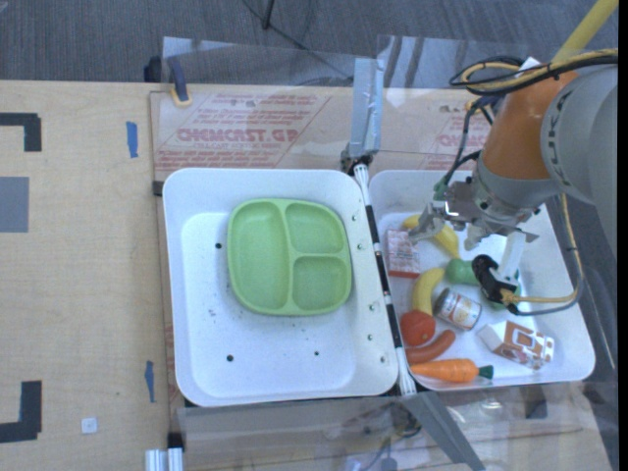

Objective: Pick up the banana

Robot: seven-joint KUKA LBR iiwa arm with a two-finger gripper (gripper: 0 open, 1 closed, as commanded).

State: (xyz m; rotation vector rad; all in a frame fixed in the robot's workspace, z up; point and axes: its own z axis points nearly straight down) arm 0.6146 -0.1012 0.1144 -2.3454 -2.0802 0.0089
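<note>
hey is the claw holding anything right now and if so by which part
It cannot be told. The claw is down in the right bin over the banana, but a grip isn't visible.

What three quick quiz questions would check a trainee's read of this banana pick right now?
1. True or false: the green plate lies in the same bin as the banana.
2. Which sits nearest the camera view's bottom edge? A) carrot B) can C) gripper
3. How many compartments does the green plate have?

Key: 1 false, the plate is in the left bin and the banana in the right bin; 2 A; 3 three.
</note>
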